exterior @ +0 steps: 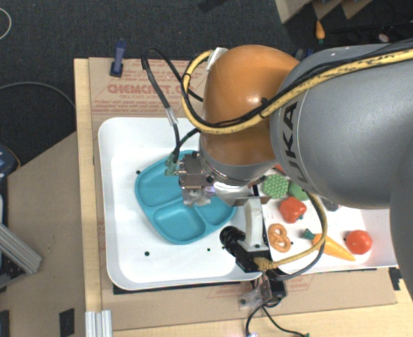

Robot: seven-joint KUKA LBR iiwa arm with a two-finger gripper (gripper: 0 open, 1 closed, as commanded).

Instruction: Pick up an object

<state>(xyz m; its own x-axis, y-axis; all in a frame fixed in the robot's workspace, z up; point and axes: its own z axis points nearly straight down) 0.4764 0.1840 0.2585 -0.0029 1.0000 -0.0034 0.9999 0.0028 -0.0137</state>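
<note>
Left bin: front rim nearest, a few small dark specks seen on its floor. Right bin: pretzel, orange carrot and red tomato found near the front edge. A red piece and a green piece are seen just behind, partly hidden by the arm. Teal divided plate is located mid-left bin, lying flat. Gripper is positioned directly over the plate's right half; contact not confirmed, open/closed state cannot be told. Nothing is seen held. Farthest: brown board with red lettering, blue item at its far edge.
</note>
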